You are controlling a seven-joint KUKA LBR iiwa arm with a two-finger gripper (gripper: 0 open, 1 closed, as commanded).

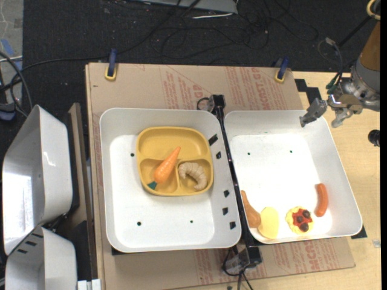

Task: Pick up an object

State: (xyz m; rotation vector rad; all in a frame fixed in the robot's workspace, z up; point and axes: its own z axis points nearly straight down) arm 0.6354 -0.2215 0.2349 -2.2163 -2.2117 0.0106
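My gripper (326, 113) hangs open over the far right corner of the right bin (284, 162), with nothing between its two grey fingers. Along that bin's near side lie a brown drumstick (250, 209), a pale yellow piece (269, 221), a small pizza slice with red and dark toppings (300, 219) and a red sausage (321, 199). In the left bin (121, 162) a yellow divided plate (151, 141) holds an orange carrot (167, 165) and a beige shrimp (194, 174).
The bins sit on a cardboard sheet (169, 83) clamped at the back by two yellow-handled clamps (110, 66). Cables run over the dark floor behind. White containers (36, 162) stand at the left edge. Black clips line the seam between the bins.
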